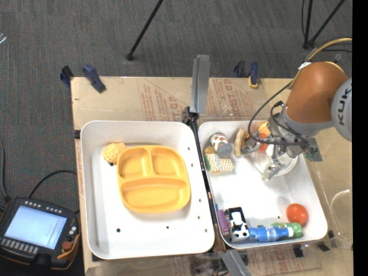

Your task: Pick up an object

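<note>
Bottle point(275, 233) and ball point(296, 213) lie lower right in the right bin point(261, 197); gripper point(275, 168) hovers above centre, jaws open, empty.

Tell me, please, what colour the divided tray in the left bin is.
The divided tray is yellow-orange, shown clearly in the camera view.

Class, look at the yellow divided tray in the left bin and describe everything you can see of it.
The yellow divided tray looks like smooth moulded plastic, roughly square with rounded corners. It has three compartments: two smaller ones at the far side and one wide one nearer the camera. It lies flat and upright on the floor of the left bin, slightly rotated. A small yellow waffle-textured piece sits at its far left corner, seemingly touching the rim.
</note>
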You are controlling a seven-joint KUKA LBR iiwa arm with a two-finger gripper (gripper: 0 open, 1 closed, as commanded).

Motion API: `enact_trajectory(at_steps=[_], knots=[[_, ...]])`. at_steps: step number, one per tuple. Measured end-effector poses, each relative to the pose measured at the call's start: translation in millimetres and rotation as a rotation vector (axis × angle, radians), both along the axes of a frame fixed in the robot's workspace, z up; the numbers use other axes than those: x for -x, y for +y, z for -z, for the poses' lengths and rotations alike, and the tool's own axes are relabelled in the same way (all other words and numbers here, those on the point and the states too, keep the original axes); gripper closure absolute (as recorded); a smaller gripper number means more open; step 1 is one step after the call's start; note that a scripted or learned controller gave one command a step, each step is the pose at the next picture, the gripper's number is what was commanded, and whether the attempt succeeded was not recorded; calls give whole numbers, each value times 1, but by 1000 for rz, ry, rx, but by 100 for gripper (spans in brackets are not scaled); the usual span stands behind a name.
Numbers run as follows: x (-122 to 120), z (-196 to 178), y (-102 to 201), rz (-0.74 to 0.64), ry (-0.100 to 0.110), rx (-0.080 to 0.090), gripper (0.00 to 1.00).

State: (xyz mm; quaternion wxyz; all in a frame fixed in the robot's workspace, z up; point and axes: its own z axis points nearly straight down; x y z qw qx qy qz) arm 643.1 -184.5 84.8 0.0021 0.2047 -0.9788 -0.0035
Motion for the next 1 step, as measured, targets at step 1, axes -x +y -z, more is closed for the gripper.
enact_trajectory(at_steps=[1], knots=[[0, -10, 0, 6, -1, -4, 100]])
